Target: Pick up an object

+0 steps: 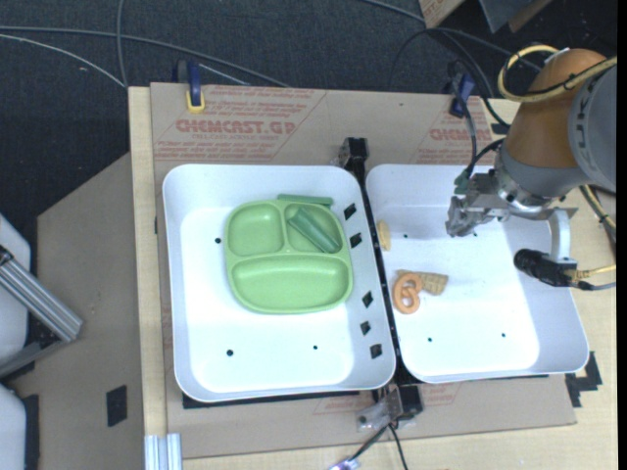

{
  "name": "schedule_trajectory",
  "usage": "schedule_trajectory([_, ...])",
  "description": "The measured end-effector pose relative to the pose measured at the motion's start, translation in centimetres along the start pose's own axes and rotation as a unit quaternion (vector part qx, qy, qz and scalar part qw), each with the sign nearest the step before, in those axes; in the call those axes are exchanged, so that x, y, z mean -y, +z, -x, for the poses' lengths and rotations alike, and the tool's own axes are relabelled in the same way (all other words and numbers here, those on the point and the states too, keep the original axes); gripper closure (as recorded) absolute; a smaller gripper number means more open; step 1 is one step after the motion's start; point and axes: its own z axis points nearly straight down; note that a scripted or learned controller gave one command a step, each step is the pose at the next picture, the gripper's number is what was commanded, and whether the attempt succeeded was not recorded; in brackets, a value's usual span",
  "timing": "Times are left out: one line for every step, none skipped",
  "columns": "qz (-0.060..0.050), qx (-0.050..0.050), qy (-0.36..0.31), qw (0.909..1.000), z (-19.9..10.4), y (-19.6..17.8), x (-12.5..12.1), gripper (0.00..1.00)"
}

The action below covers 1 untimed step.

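Note:
In the right bin [509, 355] lies a small orange ring-shaped toy [407, 294] with a tan piece [432, 284] touching its right side. A small tan bit [383, 234] rests near the bin's left wall. My gripper [464, 219] hangs over the upper middle of the right bin, up and to the right of the orange ring. Nothing shows between its fingers. The left bin [196, 351] holds a green divided plate [286, 259] with a darker green object [315, 227] in its upper right compartment.
A black divider with clips [370, 262] runs between the two bins. Blue clamps [195, 82] hold the cardboard base at the back. Cables trail over the dark floor behind the bench.

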Motion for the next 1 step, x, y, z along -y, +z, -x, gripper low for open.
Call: schedule_trajectory([0.001, 0.000, 0.000, 1.0000, -0.19, -5.98, 0.69, 1.00])
